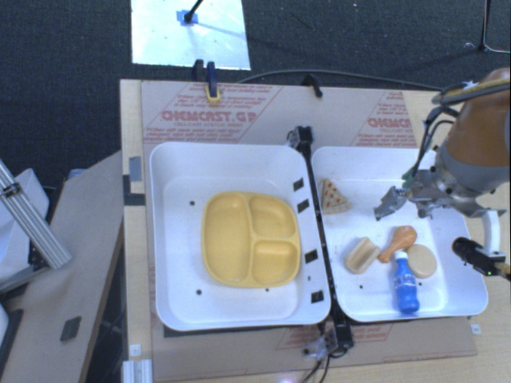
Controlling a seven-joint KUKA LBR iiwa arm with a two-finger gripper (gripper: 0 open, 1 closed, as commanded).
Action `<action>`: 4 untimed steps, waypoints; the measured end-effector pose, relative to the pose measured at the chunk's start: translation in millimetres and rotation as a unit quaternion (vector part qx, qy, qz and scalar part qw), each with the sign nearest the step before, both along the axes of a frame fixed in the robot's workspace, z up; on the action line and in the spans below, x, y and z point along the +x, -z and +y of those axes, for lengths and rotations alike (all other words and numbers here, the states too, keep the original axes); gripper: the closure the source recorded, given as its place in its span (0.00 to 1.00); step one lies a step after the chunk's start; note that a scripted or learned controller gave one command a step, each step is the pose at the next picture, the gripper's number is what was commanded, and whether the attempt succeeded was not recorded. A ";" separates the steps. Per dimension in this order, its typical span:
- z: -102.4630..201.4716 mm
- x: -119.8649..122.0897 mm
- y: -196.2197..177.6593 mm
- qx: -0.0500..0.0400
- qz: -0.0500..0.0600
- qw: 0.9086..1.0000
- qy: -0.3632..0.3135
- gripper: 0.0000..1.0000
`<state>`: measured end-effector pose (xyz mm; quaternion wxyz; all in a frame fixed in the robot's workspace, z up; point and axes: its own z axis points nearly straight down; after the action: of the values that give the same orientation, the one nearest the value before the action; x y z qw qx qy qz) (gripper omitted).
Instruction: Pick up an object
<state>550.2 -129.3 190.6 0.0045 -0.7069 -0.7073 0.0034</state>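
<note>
The claw (389, 207) hangs above the right bin (363, 162), nothing visibly between its fingers, their spread unclear, poised near the orange drumstick (398, 242).

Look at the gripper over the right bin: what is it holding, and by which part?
Nothing. The gripper hangs over bare floor of the right bin, between the pizza slice and the orange drumstick.

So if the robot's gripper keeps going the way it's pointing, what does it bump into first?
The gripper points toward the view's left and down, above the right bin. Straight on, it would probably meet the bin's bare white floor first, short of the pizza slice. Its height is hard to judge from this slanted view.
</note>
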 end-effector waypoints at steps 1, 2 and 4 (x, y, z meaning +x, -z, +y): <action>0.1 3.0 -6.2 -0.001 -0.006 1.000 -0.001 0.00; -2.5 2.1 35.8 0.000 -0.005 1.000 -0.001 0.00; 0.9 5.7 106.1 -0.001 -0.006 1.000 -0.001 0.00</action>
<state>555.8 -128.4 84.5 -0.0001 -0.7065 -0.7077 -0.0004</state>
